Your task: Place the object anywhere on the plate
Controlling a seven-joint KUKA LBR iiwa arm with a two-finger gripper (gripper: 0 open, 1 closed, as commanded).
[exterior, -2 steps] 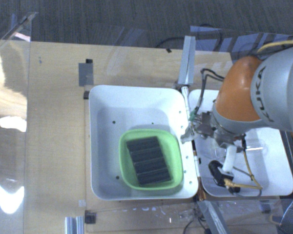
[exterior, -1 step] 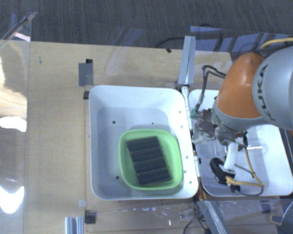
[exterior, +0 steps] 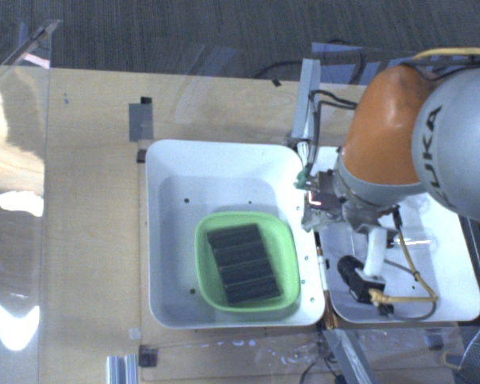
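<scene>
A black ribbed rectangular block (exterior: 242, 264) lies flat on the green plate (exterior: 203, 250), filling most of its middle. The plate sits in the near part of the left bin (exterior: 166, 214). My gripper (exterior: 336, 213) hangs under the orange-banded wrist, above the left side of the right bin (exterior: 456, 290) next to the wall between the two bins. It is to the right of the plate and apart from the block. The arm's bulk hides its tip.
The grey arm covers most of the right bin from the upper right. A grey upright post (exterior: 306, 94) stands behind the bins. The wooden bench top (exterior: 72, 238) stretches to the left of the bins.
</scene>
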